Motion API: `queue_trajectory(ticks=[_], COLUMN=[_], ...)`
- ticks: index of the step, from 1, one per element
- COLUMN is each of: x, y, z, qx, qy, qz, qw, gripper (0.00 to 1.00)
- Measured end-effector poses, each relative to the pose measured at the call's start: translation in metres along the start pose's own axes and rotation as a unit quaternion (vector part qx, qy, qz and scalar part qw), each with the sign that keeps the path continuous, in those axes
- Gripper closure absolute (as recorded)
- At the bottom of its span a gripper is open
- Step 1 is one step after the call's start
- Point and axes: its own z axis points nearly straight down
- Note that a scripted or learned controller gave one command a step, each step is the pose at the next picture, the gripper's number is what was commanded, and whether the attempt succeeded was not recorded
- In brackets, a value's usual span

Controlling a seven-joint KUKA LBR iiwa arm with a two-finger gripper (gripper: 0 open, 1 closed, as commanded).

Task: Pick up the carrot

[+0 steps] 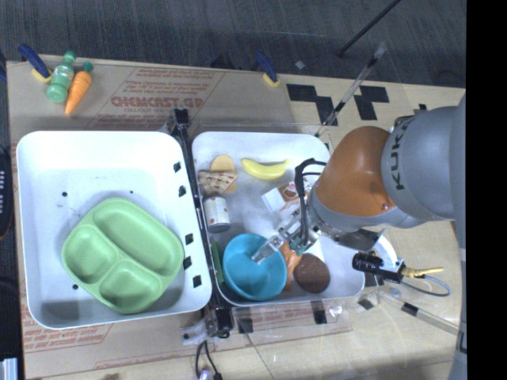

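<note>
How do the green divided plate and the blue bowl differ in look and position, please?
The green divided plate is shallow with three compartments and lies alone in the left bin; the blue bowl is round, deeper and undivided, crowded among food items in the right bin. The plate is clearly larger than the bowl. The gripper hangs at the bowl's rim, far from the plate. Both sit upright.
</note>
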Motion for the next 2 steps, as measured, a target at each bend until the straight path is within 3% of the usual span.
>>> queue_trajectory(ticks=[1,2], x=[0.000,-0.028], y=[0.002,-0.024], z=[-0.012,-0.005], qx=[0.001,-0.005], qy=[0.002,-0.002], qz=[-0.006,-0.181], qw=[1.0000,0.9835], gripper=[1.00,1.00])
